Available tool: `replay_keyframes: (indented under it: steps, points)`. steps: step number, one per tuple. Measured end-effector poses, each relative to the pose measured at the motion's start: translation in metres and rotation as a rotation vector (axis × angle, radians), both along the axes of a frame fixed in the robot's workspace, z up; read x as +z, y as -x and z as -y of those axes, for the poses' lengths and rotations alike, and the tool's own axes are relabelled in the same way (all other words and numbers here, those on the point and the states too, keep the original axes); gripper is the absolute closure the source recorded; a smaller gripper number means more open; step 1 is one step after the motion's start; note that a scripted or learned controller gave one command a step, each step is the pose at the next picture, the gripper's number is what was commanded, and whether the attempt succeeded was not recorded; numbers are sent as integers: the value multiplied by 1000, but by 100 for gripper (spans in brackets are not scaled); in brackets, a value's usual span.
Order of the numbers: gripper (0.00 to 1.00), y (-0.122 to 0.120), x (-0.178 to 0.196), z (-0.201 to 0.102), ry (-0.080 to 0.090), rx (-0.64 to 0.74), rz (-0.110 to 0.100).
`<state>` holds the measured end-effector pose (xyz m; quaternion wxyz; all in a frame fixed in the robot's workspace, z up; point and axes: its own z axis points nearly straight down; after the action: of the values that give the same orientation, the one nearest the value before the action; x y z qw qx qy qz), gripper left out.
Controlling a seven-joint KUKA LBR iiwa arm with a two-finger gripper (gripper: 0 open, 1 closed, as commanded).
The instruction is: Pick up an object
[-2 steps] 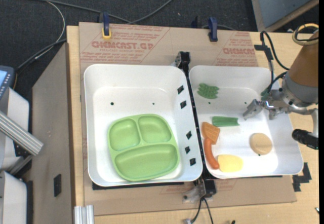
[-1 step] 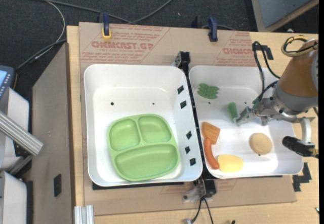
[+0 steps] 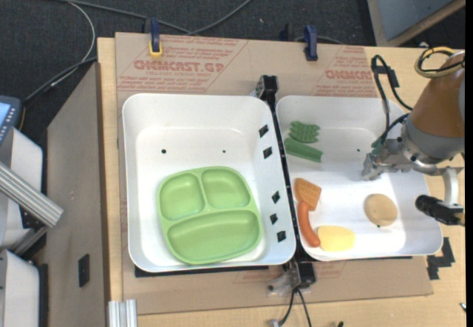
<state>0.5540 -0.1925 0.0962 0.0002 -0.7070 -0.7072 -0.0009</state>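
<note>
Round tan disc (image 3: pixel 380 209): right bin (image 3: pixel 347 112), near front right; lies just below and beside the end effector (image 3: pixel 372 167), apart from it. Yellow piece (image 3: pixel 335 238), orange-red sausage (image 3: pixel 307 224) and orange wedge (image 3: pixel 308 191): left of disc. Green pieces (image 3: pixel 303 140): back left. End effector: low over bin floor, finger spread cannot be told. Green divided plate (image 3: pixel 210 214): left bin (image 3: pixel 140 170).

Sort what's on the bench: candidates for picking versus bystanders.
Candidates, all in the right bin: green pods, orange wedge, sausage, yellow piece, tan disc, with the gripper nearby.

Bystanders: green tray, clamps, cables.
</note>
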Motion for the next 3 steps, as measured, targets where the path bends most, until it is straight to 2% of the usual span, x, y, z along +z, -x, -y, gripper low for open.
replay_keyframes:
  steps: [2,3]
  points:
    - [100,-7,124,-1,3,2,6]
    - [100,-6,171,-8,3,3,5]
